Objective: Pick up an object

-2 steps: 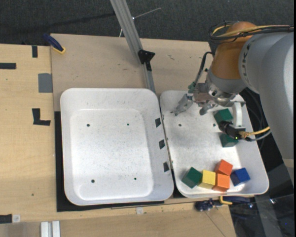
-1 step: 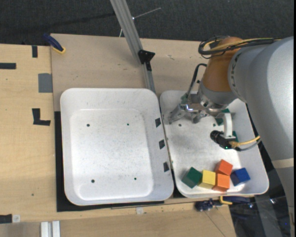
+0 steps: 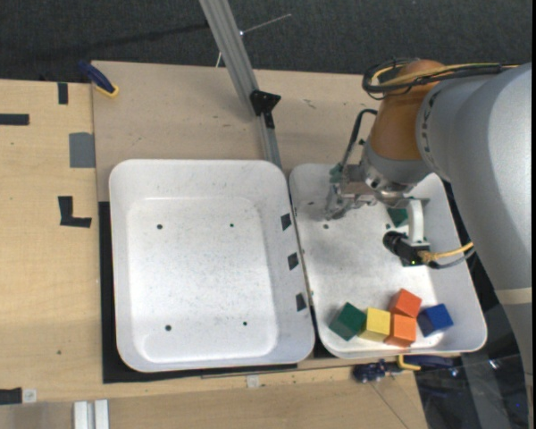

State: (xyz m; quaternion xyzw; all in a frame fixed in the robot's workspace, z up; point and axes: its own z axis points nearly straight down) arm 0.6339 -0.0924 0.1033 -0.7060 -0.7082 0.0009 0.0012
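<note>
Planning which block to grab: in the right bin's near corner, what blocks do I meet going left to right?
Green block → yellow block → orange blocks → blue block.

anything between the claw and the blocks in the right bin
No. In the camera view the claw hangs over the top of the right bin, and the stretch of bin floor down to the cluster of blocks is bare white.

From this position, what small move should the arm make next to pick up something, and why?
Probably shift the gripper toward the near end of the right white bin. It sits over bare floor at the far end, while the green cube, yellow cube, two orange cubes and blue cube cluster there.
</note>
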